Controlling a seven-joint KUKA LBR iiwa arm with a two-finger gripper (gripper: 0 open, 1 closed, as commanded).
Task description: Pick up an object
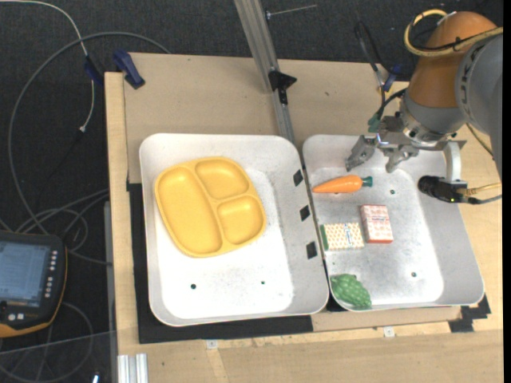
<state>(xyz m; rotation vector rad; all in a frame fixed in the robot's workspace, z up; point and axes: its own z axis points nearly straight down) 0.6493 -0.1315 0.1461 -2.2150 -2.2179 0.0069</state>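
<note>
— Hanging over the far end of the right bin [447, 254], the gripper [377, 156] has its two fingers spread apart with nothing between them. See it?

— Yes. What lies closest to it?

— One toy carrot [340, 185], orange with a green end, just below the fingertips on the bin floor and not touching them.

— And beyond the carrot?

— Two small boxes, side by side, further toward the near edge: a red-and-white box [377, 223] and a pale patterned box [342, 236] to its left. Past those, at the bin's near left corner, one green leafy item [351, 291] rests against the rim.

— So four objects in that bin?

— Four. Well to the gripper's left, the second white bin [231, 294] holds one yellow divided plate [209, 206] with three compartments.

— Both bins on the same surface?

— Yes, one wooden surface [200, 94] carries the two bins, touching along their inner edges.
</note>
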